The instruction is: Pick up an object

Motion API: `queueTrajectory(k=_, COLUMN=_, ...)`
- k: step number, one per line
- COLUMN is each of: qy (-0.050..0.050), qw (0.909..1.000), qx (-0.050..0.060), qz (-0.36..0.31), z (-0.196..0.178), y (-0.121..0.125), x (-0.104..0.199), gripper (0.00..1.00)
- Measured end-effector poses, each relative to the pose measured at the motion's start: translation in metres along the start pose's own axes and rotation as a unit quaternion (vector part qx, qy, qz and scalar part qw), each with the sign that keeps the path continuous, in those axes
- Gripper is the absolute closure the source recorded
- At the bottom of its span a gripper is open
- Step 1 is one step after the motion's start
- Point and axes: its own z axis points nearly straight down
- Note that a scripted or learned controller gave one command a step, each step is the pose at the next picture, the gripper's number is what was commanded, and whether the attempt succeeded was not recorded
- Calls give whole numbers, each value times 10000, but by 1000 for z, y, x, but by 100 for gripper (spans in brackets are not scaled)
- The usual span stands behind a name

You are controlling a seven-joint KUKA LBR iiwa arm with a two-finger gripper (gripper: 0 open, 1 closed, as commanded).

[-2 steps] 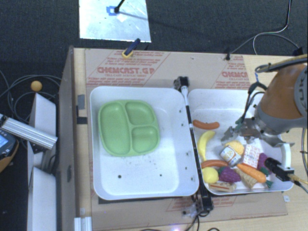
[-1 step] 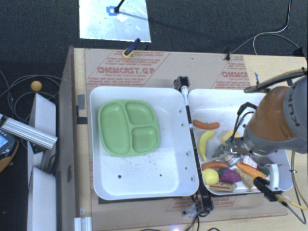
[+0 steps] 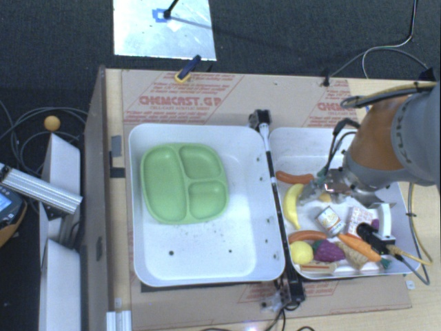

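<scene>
White bins: two shallow trays sat side by side on a brown bench sheet printed with red lettering; left bin (image 3: pixel 207 261), right bin (image 3: pixel 303 147), their inner rims touching along a dark centre strip.
Left bin contents: one green divided plate (image 3: pixel 184 183) with three compartments, lying flat toward the 10 o'clock part of that bin; small dark specks on the bare floor below it.
Right bin contents: a cluster toward 6 o'clock of that bin. Red sausage (image 3: pixel 294 178) at the cluster's 12 o'clock; yellow banana (image 3: pixel 293 206) just below it, running toward 6 o'clock; small can (image 3: pixel 329 219) with a pale label at the banana's 3 o'clock; lemon (image 3: pixel 301 252) at the cluster's 7 o'clock, a second red sausage (image 3: pixel 306 236) touching its top; purple grapes (image 3: pixel 330 252) just at the lemon's 3 o'clock; carrot (image 3: pixel 358 245) slanting toward 4 o'clock; white packet (image 3: pixel 360 219) with reddish print at the can's 3 o'clock.
Arm: grey with an orange band (image 3: pixel 375 140), entered from 3 o'clock, wrist low over the right bin.
Gripper (image 3: pixel 324 187): sat just above the banana's upper end and at the first sausage's 4 o'clock, near the can.
Jaws: cannot tell whether apart or together; the wrist body masked them.
Grasp: no object seen between fingers.
Surroundings: silvery sheet (image 3: pixel 163 18) on dark floor at 12 o'clock of the bench; cables at 1 o'clock.
</scene>
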Motion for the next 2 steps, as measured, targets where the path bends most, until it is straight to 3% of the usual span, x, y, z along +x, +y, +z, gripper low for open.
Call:
queueTrajectory(k=1, qy=-2, qw=10000, qx=-2, qz=-8, z=0, y=63, x=-2, gripper=0)
queueTrajectory(k=2, qy=-5, qw=10000, qx=-20, qz=-13, z=-108, y=48, x=9, gripper=0)
